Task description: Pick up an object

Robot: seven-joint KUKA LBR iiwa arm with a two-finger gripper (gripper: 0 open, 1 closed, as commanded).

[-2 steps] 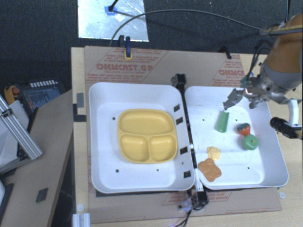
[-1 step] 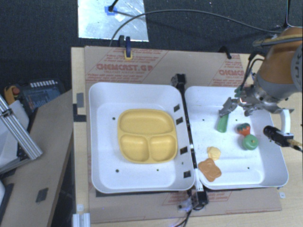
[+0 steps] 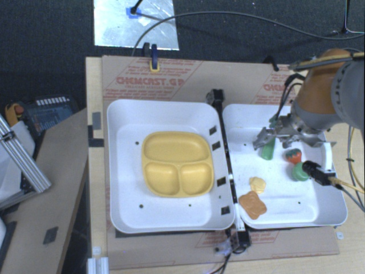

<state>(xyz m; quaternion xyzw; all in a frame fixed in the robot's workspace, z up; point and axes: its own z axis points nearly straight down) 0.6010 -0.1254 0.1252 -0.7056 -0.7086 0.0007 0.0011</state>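
My gripper (image 3: 269,137) is over the upper middle of the right bin (image 3: 285,210), at the end of the grey arm with its orange band. A green object (image 3: 267,150) stands directly beneath the gripper, its top hidden by it. Just to the right lie a red and orange object (image 3: 293,156) and another green object (image 3: 299,173). Nearer the front of the bin are a small pale yellow piece (image 3: 258,184) and a flat orange-brown piece (image 3: 252,204).
The left bin (image 3: 122,153) holds a yellow divided plate (image 3: 175,163) in its middle. A black divider (image 3: 223,153) runs between the two bins. Cables trail over the bench behind the bins.
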